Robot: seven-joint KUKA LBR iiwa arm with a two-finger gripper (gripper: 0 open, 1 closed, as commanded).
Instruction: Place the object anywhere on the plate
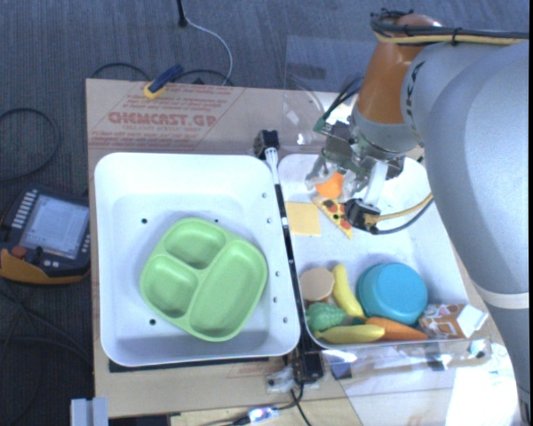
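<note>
2 white bins side by side: left bin [115,238] with 1 green 3-compartment plate [204,278]; right bin [426,193] with 1 yellow cheese slice [304,218], 1 tan disc [317,283], 2 bananas [345,291], 1 blue bowl [393,293], 1 carrot [394,329], 1 green vegetable [322,316]. Gripper [342,189] low over right bin's far end, just beside a small orange object [330,185]; open or closed, cannot tell.

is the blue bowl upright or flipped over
Upright: the round blue plastic bowl in the right white bin shows its open hollow facing up, beside the yellow toy banana.
</note>
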